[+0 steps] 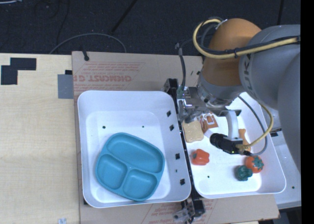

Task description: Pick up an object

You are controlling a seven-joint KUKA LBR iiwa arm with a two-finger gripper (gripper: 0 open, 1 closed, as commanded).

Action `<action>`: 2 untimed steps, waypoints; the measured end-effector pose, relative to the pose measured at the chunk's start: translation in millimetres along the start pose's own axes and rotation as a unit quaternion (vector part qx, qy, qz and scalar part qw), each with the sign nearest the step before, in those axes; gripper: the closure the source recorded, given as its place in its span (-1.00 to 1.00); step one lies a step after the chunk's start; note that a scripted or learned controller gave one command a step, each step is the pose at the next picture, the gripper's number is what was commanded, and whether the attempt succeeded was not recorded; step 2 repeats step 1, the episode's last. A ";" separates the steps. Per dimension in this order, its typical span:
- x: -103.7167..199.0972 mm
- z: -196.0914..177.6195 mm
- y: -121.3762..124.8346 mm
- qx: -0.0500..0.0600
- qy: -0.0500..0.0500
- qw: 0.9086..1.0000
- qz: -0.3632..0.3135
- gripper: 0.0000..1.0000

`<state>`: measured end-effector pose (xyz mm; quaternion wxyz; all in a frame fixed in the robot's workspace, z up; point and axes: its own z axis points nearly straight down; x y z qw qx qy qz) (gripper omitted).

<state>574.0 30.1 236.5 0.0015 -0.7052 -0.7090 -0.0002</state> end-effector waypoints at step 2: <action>45.7 13.9 14.9 0.001 -0.001 1.000 0.001 1.00</action>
